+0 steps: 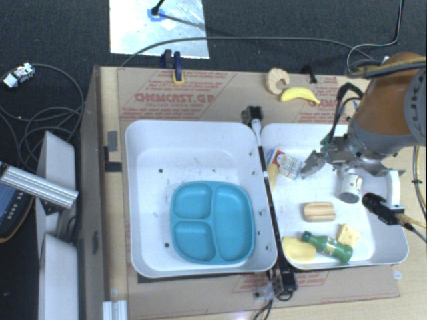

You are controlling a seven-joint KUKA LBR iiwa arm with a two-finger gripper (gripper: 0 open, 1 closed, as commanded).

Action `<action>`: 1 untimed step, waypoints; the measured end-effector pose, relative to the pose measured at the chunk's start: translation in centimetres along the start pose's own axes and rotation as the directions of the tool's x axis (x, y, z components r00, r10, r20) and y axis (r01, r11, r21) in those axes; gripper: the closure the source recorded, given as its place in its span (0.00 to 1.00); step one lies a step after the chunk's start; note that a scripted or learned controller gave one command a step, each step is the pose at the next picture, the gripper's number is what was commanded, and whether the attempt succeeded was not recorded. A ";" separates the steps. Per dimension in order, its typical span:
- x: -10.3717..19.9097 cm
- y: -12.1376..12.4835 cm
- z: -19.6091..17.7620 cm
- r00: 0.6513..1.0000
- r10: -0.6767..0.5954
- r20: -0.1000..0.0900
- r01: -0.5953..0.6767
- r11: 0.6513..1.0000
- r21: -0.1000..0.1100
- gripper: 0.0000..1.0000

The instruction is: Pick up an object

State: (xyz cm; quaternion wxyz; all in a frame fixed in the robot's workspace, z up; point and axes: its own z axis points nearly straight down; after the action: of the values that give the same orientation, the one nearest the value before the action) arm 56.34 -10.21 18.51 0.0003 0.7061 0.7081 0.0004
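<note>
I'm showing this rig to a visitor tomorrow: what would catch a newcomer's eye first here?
Probably the blue divided plate, alone in the left bin. Next the grey and orange arm, its gripper over the right bin beside a small carton. A green bottle lies near that bin's front edge, and a banana sits on the bench behind.

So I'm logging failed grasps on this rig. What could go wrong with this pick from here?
The gripper sits beside the small carton, which lies close to the divider between the bins; the wall may block a finger. The green bottle, yellow pear-like piece and cheese wedge crowd the right bin's near corner, so a grasp there might catch two.
</note>
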 end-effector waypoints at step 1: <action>-6.0 2.0 4.8 1.000 0.003 0.002 -0.003 1.000 0.001 0.00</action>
State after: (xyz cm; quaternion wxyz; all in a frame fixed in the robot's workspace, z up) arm 58.34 -16.20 13.72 0.0008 0.7070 0.7072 -0.0004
